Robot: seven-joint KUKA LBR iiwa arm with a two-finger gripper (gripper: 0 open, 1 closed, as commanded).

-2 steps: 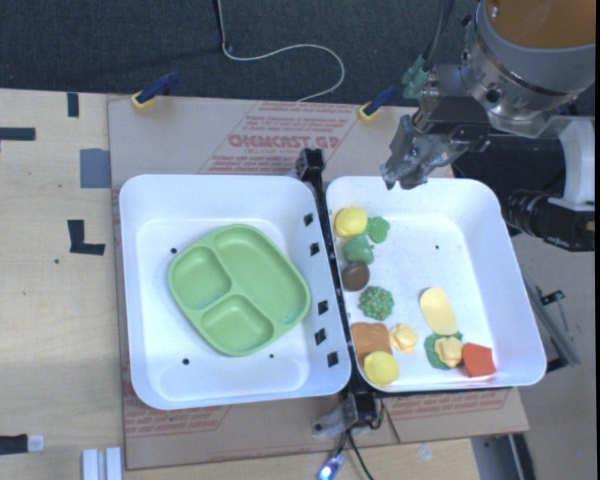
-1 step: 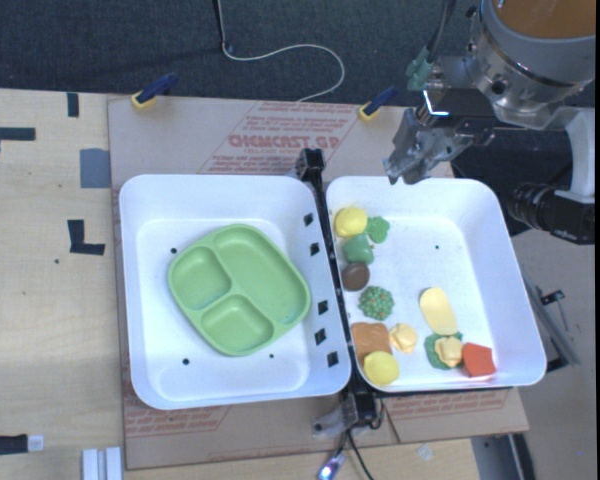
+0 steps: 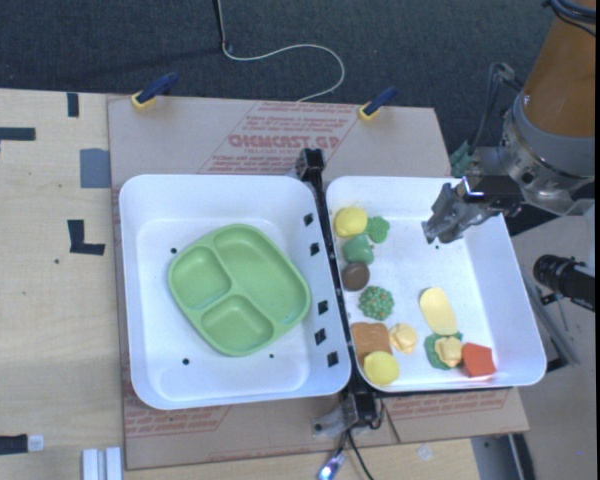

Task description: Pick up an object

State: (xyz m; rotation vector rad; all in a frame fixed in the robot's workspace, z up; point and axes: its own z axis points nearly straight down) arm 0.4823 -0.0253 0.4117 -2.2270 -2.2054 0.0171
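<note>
My gripper (image 3: 442, 226) hangs over the upper right part of the right bin (image 3: 500, 268), above bare white floor. Nothing shows between its dark fingers. Toy food lies below and left of it: a yellow ball (image 3: 350, 220), a green leafy piece (image 3: 378, 230), a brown ball (image 3: 355, 276), a green studded ball (image 3: 376, 301), a pale yellow oval (image 3: 438, 310), a brown block (image 3: 371, 337), a yellow lemon (image 3: 381, 368) and an orange-red block (image 3: 478, 360).
The left bin (image 3: 145, 268) holds a green divided plate (image 3: 238, 288). A black divider with clips (image 3: 323, 268) runs between the two bins. The grey and orange arm (image 3: 560, 98) comes in from the upper right. Cardboard lies under both bins.
</note>
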